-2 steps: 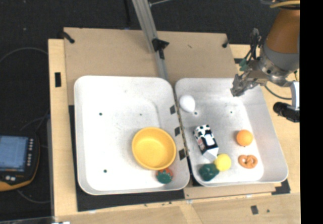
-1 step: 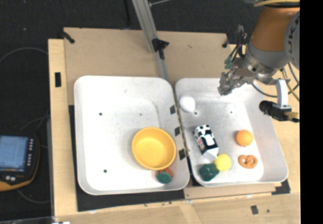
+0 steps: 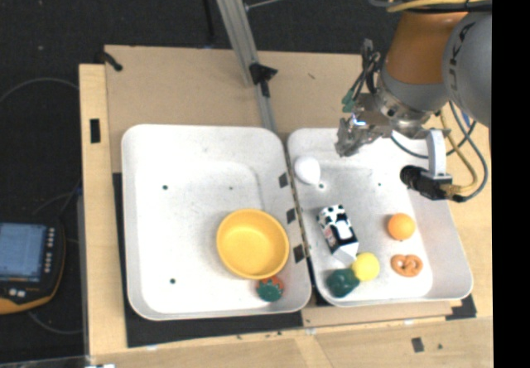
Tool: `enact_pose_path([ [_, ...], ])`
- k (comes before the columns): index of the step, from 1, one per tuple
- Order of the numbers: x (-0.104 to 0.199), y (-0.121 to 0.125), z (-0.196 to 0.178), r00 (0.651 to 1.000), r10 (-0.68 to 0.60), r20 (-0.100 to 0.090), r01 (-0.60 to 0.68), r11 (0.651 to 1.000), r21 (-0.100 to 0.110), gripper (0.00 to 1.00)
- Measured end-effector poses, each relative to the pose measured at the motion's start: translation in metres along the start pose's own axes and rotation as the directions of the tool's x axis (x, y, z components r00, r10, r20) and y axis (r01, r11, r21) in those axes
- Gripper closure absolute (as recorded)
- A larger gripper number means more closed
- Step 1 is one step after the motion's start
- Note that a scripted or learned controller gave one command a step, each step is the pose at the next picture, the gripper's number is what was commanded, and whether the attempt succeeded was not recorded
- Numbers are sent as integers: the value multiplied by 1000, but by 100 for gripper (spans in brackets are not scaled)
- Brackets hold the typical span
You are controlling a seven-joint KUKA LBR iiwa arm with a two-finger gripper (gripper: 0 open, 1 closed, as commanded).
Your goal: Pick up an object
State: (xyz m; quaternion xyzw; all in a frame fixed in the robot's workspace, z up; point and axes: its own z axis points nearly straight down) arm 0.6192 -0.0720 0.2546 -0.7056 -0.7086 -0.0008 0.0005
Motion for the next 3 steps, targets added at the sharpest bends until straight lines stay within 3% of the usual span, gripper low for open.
enact_pose_path([
  [2,104,20,9,1000,-2,2,2,1000,-2,100],
  [3,154,13,23,1000,-2,1,2,1000,2,100],
])
